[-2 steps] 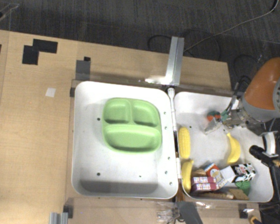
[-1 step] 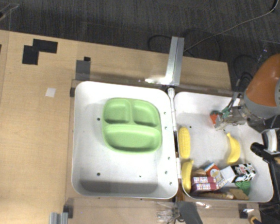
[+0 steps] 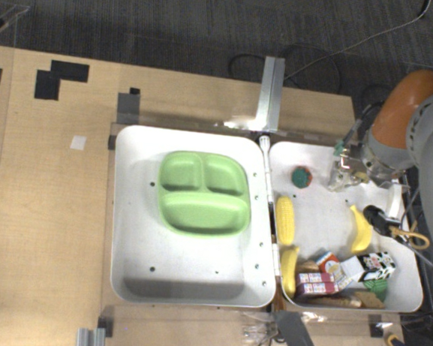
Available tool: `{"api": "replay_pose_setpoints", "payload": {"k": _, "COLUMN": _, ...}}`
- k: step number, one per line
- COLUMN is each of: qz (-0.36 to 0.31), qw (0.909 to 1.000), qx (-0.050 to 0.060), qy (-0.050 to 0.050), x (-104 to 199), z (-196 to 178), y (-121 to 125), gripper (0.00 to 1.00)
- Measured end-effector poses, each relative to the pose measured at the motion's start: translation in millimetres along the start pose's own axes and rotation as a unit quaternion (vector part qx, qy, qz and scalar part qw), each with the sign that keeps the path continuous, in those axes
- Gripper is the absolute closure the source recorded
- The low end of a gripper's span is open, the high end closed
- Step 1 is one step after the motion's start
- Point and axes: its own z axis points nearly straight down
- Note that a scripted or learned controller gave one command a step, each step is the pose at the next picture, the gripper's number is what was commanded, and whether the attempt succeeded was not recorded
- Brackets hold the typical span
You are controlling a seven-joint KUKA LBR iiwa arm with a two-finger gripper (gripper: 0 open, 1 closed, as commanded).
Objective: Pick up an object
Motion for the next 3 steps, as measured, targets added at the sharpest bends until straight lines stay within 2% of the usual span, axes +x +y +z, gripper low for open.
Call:
{"api": "replay_pose_setpoints", "payload": {"k": 1, "qz": 0.000, "qw": 1.0000, "qx": 0.000, "qy": 0.000, "x": 0, "z": 0, "y": 0, "gripper": 0.00}}
{"api": "replay_pose_setpoints", "payload": {"k": 2, "qz": 0.071, "qw": 0.9974, "qx": -0.001, "qy": 0.001, "x": -7, "z": 0, "y": -23, "gripper": 0.00}}
{"api": "replay_pose_setpoints", "payload": {"k": 3, "qz": -0.057, "qw": 0.9984, "qx": -0.004, "qy": 0.000, "x": -24, "z": -2, "y": -63, "gripper": 0.00}}
